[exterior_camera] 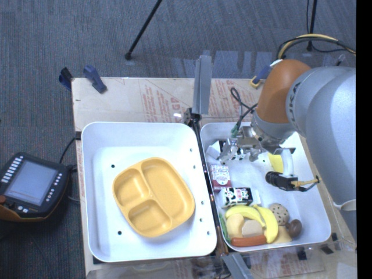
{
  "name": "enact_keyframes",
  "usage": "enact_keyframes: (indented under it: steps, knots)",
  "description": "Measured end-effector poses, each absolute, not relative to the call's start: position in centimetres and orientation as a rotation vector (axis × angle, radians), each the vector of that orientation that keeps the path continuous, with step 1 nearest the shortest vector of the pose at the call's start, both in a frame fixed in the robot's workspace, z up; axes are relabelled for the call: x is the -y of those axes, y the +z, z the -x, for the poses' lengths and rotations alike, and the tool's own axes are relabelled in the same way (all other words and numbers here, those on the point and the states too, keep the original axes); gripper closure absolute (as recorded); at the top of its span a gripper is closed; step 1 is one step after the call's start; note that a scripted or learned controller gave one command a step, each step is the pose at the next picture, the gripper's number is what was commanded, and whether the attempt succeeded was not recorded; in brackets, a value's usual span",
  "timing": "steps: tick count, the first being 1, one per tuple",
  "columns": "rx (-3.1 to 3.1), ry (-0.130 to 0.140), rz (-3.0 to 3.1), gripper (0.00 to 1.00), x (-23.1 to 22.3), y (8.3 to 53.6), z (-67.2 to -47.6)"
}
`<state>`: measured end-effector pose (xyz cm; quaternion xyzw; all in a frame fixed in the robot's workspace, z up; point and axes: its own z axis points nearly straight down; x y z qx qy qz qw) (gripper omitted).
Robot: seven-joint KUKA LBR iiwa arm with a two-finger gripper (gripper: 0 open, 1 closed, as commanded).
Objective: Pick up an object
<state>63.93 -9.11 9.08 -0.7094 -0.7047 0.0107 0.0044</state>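
My gripper (233, 150) hangs low over the back left part of the right bin (321, 214), near its left wall. A small white piece (213, 150) lies just left of it. Right in front of the gripper lies a reddish-brown carton (220, 176), and a black-and-white carton (237, 196) sits in front of that. A banana (256, 216), a speckled cookie (279, 213), a dark brown round item (294, 228) and a red sausage (250, 241) crowd the bin's front. I see nothing held.
The left bin (99, 150) holds a yellow divided plate (153, 196). A grey upright post (202, 89) stands behind the wall between the bins. A handheld control pendant (30, 185) lies on the floor at left. The arm's bulk covers the right bin's back right.
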Motion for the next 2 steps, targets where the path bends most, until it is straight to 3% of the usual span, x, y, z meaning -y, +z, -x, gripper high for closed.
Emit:
enact_keyframes:
  steps: [1,2]
  knots:
    - [2.112,0.009,2.318,0.0,9.6,10.6,-60.0]
    - [2.184,0.018,2.242,0.0,8.8,8.3,-64.0]
